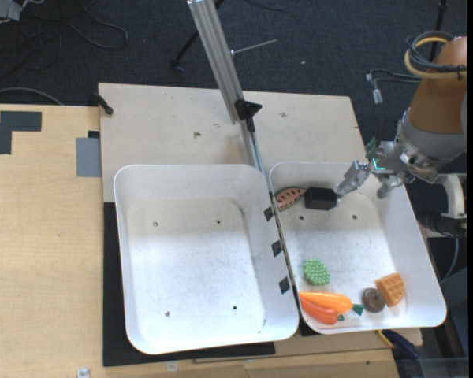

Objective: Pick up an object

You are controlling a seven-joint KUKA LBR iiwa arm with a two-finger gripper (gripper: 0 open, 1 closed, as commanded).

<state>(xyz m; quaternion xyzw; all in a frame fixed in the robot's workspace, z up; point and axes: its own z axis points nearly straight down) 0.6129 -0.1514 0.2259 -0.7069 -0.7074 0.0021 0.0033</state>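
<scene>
The tool (368, 181) sits at the upper right corner of the right bin (424, 270), at about three o'clock in the view, on the end of the arm (435, 101) that comes in from the right edge. One grey finger (350, 178) slants down and left toward the bin floor; a second (388, 186) shows just to its right, with a gap between them, so the tool looks partly open, and nothing lies between the fingers.

Just beyond the left fingertip, at nine o'clock from the tool, a black block (320, 199) rests on the bin floor near the top rim; whether the fingertip touches it is hard to tell. Just left of the block, against the bin's left wall, lies a brown striped object (289, 197).

Farther out, toward six o'clock from the tool, the remaining things gather in the bin's lower part: a green knobbly ball (316, 272) near the middle, an orange carrot (325, 305) along the bottom edge, a small brown round piece (371, 298) to its right, and an orange waffle-like piece (391, 288) touching that.

The left bin (142, 187) lies beside the right one, both on the worktop (173, 124). A metal bar (219, 53) slants up from between the bins toward twelve o'clock.
</scene>
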